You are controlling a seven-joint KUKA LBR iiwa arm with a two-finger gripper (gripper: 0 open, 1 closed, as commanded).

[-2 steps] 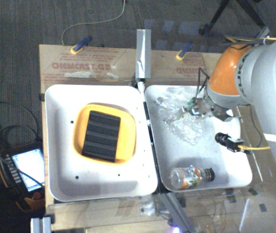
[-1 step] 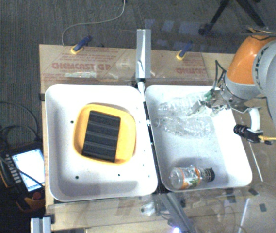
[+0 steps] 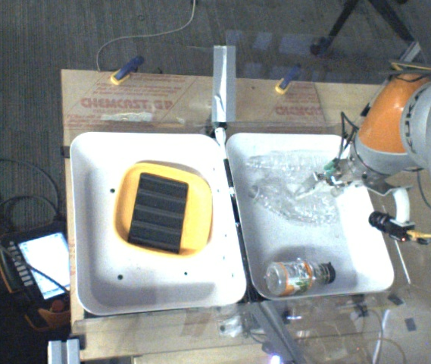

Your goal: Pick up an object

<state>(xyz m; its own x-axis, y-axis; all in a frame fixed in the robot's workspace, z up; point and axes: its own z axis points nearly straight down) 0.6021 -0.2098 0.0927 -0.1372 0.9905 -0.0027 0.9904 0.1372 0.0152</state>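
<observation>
Crumpled clear plastic packaging (image 3: 295, 184), glossy, near tool (image 3: 329, 177).

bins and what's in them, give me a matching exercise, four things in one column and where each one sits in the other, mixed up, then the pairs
Things
1. yellow tray with the black ribbed block
2. plastic bottle
3. crumpled clear plastic
4. end effector

Places
A. lying on its side near the front edge of the right bin
B. over the right part of the right bin, at the edge of the clear plastic
C. middle of the left bin
D. upper half of the right bin

Pairs: 1-C, 2-A, 3-D, 4-B
</observation>
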